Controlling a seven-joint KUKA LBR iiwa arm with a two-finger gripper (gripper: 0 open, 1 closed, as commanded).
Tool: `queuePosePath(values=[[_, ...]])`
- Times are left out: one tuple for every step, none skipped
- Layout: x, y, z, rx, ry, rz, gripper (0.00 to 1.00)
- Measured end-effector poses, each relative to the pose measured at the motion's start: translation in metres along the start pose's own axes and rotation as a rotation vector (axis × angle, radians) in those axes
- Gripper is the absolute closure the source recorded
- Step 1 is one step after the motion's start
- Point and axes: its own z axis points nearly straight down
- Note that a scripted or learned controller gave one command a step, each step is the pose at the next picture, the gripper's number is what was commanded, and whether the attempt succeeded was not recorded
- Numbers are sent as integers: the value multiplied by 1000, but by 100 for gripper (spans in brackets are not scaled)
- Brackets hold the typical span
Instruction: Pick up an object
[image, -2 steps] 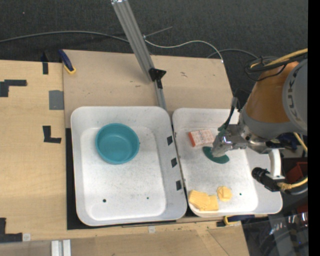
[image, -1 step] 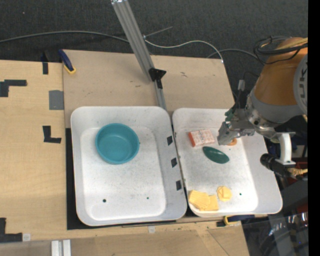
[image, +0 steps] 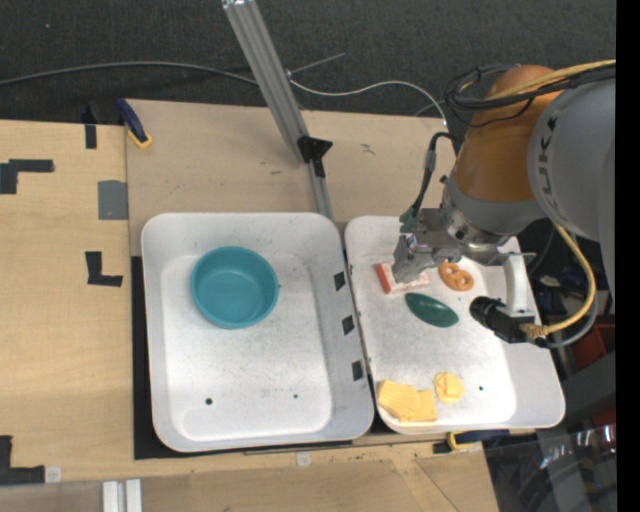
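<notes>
1. My gripper (image: 412, 268) hangs over the upper part of the right bin (image: 500, 395), right of the frame's centre, pointing down at the bin floor.
2. From this slanted view its metal body hides the fingertips, so I cannot tell whether it is spread or pressed together, and I see nothing held in it.
3. A small red and white block (image: 384, 279) lies on the bin floor just at the gripper's lower left edge; whether the two touch I cannot tell.
4. A dark green oval (image: 432, 310) lies just below the gripper, apart from the block.
5. An orange ring-shaped piece (image: 456, 277) sits just to the gripper's right, near the green oval's upper end.
6. Along the bin's lower edge lie a yellow wedge (image: 405, 402) and, just right of it, a smaller yellow lump (image: 449, 385); both are well apart from my gripper.
7. The left bin (image: 180, 400) holds a teal bowl (image: 235, 287) in its upper left part, upright, far from my gripper.
8. My arm (image: 520, 150) comes in from the upper right of the frame, its orange band above the wrist.
9. Both bins rest side by side on the counter (image: 60, 330), their inner rims touching near mid-frame.
10. A metal rail (image: 275, 85) slants from the top of the frame down toward the bins' upper edges.
</notes>
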Motion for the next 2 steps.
queuePosePath(values=[[51, 31, -2, -2, 0, -1, 100], [102, 60, 13, -1, 0, 0, 100]])
